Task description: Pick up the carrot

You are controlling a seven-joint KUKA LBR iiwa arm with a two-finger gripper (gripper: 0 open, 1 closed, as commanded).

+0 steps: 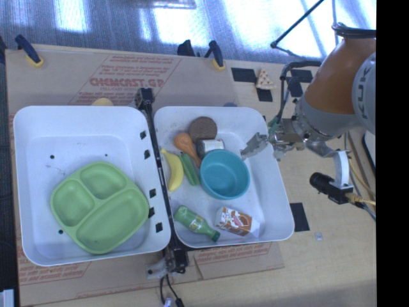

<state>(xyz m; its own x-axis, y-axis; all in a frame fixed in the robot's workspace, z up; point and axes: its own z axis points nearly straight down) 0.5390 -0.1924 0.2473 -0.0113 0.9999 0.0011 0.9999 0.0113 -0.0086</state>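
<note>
Crowding is my main worry. The carrot (186, 144) lies in the right bin (271, 190), toward its far left part, its orange body touching a green stalk that runs nearward beside the banana (173, 170). A dark round piece (202, 127) sits just beyond it, a small white cup (209, 147) just to its right, and the blue bowl (224, 174) close by on the near right. My end effector (255, 144) hangs above the bin's right rim, well apart from the carrot, with nothing in it; I cannot tell whether it is spread or closed. Coming down among these neighbours, I judge I could clip the bowl's rim or the cup, nudge the carrot aside, or close on the banana instead. The carrot's rounded, tapering body may also slip out.

The bins are smooth white plastic, shallow, clipped together along a black seam, resting on printed cardboard over a pale desk (332, 254). The left bin (32, 133) holds a green divided plate (99, 206). Blue clamps pin the cardboard's far edge. Beyond lies ribbed grey flooring with bright glare.
</note>
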